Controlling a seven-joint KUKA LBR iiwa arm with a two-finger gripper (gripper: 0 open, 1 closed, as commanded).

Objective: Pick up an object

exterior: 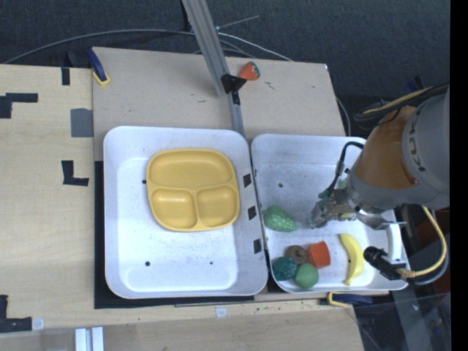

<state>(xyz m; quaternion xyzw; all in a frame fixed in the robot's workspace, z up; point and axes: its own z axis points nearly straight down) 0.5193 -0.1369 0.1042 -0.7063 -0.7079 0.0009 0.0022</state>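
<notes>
Gripper (327,212): hovered low in the right bin (292,159); finger state could not be told.
Neighbours: a bumpy green object (280,219) just beside it, a curved banana (352,257) near.

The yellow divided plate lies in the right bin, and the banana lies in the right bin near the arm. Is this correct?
Not quite. The camera view shows the yellow divided plate in the left bin, not the right one. The rest holds: the banana lies in the right bin, near the arm.

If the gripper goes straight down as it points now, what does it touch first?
Probably the bare floor of the right bin, beside the light green object. The gripper hangs just right of it; depth is unclear.
</notes>
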